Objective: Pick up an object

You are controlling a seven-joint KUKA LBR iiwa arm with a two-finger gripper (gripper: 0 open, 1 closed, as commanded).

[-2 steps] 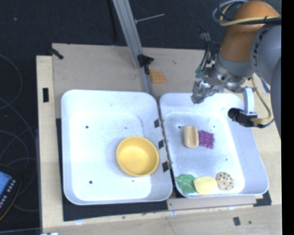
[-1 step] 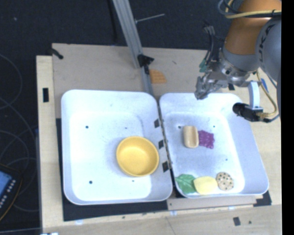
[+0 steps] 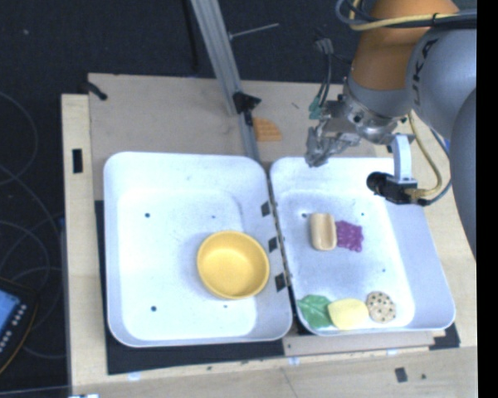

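Note:
My gripper hangs above the far left corner of the right bin, with nothing visible between its fingers. In that bin a tan bread-like piece lies beside a purple object near the middle, well below the gripper. Along the bin's near edge sit a green piece, a pale yellow piece and a chocolate-chip cookie. A yellow bowl rests in the left bin.
A grey metal post rises at a slant behind the bins, near their shared edge. A small orange tag lies on the bench behind them. A black cable connector hangs off the arm over the right bin's far side.

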